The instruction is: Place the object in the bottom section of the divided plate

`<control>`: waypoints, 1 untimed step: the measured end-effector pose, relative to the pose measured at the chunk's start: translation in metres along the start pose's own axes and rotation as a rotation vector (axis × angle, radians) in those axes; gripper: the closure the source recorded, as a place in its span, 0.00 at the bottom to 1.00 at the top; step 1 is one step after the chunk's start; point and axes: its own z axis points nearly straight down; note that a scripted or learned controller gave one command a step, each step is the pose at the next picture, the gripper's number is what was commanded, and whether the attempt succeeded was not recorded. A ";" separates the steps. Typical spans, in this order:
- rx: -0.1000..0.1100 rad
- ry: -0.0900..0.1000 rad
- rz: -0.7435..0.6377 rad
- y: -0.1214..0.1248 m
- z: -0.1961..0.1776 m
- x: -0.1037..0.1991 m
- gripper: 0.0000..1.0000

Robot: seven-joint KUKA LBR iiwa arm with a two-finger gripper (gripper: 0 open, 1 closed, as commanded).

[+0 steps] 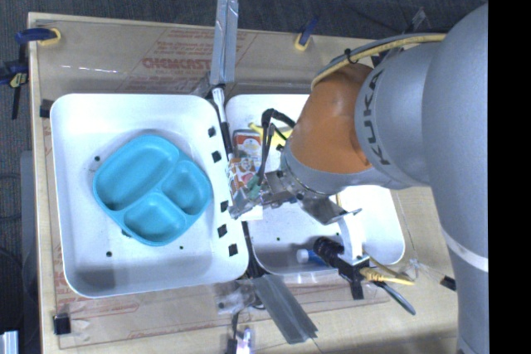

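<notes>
A blue divided plate (pixel 153 188) with three sections lies in the left bin (pixel 83 261); nothing shows in any section. My gripper (pixel 251 196) hangs low at the left edge of the right bin (pixel 386 240), right by the wall between the two bins. A flat, colourful printed packet (pixel 245 157), red, white and green, sits at that same edge, directly beside and partly under the gripper. The wrist and orange band (pixel 332 128) hide the fingers, and I cannot tell whether the packet is between them.
The arm covers most of the right bin. A small white and blue thing (pixel 305 258) lies near that bin's front wall. Metal clamps (pixel 224 37) stand at the back and front of the divider between the bins.
</notes>
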 end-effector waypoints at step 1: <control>0.002 0.000 -0.114 0.071 -0.016 0.059 1.00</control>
